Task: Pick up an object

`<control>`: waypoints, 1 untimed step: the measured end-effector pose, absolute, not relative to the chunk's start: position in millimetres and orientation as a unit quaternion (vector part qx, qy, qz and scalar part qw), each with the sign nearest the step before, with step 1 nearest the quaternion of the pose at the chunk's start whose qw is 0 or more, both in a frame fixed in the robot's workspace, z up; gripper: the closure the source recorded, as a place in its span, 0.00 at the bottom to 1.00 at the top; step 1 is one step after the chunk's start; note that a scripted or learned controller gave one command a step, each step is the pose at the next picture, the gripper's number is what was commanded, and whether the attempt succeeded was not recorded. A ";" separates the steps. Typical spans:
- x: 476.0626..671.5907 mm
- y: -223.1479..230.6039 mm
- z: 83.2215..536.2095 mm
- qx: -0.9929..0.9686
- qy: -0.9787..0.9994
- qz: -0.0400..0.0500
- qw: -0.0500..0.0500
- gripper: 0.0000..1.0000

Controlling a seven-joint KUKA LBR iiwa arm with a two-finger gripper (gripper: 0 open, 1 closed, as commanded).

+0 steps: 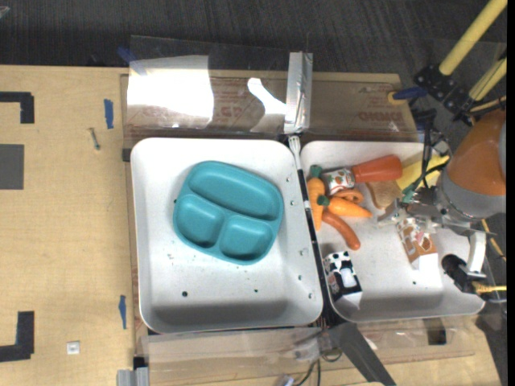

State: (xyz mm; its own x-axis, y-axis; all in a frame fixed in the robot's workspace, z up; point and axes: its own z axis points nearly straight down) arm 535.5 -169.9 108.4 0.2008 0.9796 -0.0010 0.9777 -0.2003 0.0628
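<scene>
Tan bench: a flat wooden bench (64, 215) stretched under everything, with black corner marks and bits of blue tape on its left part.
Left bin: a shallow white bin (153, 280) sat on the bench, its right wall touching the neighbouring bin.
Teal tray: a teal plate with three compartments (228, 211) lay tilted in the middle of the left bin.
Right bin: a second white bin (386, 284) held a cluster of small objects toward its far left part.
Toy foods: an orange carrot (348, 207) lay across a reddish sausage (344, 230), with a red-orange piece (378, 167) behind them and a tan bread-like piece (384, 194) to their right.
Black-and-white item: a small black-and-white object (341, 270) rested against the near left wall of the right bin, apart from the foods.
Printed packet: a small brown-and-white packet (417, 240) lay just beside the gripper.
Gripper: the gripper (414, 207) hung low over the right bin, near the bread-like piece; whether its jaws were apart or together could not be told.
Arm: the grey arm with its orange band (479, 167) came in from the right.
</scene>
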 end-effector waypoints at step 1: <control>506.8 -175.8 108.2 0.827 0.562 0.022 0.026 0.00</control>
